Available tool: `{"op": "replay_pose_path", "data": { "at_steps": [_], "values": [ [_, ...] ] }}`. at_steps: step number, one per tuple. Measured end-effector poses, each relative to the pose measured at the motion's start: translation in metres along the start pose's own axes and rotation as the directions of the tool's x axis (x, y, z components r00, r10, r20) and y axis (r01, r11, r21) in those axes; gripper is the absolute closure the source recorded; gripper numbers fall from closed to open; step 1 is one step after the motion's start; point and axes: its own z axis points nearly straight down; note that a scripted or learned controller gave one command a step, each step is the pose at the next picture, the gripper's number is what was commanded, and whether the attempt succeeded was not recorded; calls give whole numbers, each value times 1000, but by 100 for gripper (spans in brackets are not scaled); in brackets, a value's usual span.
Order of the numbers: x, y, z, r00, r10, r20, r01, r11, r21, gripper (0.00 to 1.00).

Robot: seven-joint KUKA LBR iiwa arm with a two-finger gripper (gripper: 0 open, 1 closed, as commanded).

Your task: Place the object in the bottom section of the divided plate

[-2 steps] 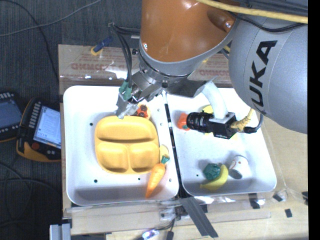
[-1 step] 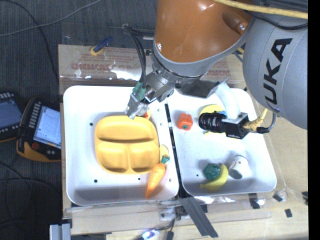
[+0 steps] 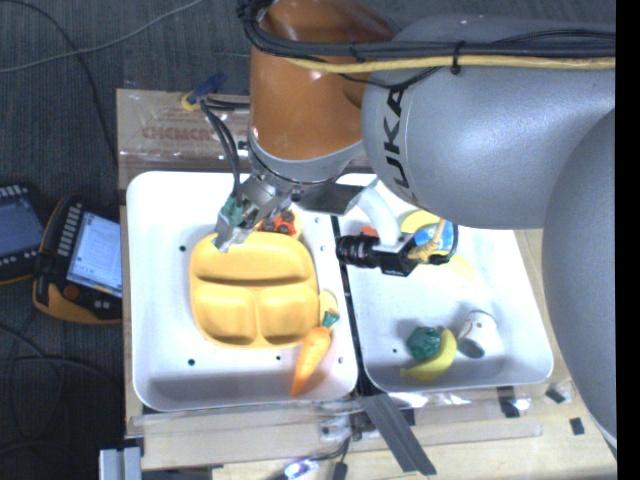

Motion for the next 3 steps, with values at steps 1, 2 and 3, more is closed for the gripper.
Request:
{"op": "replay_pose_path", "data": {
  "at_steps": [1, 2, 3],
  "values": [
    [27, -53, 56, 992, -123, -1, 123, 992, -1, 100],
    [-44, -29, -17, 979, -203, 1, 203, 979, -4, 100],
    [-56, -89, 63, 1000, -2, -3, 2, 1000, -1, 100]
  ]
}}
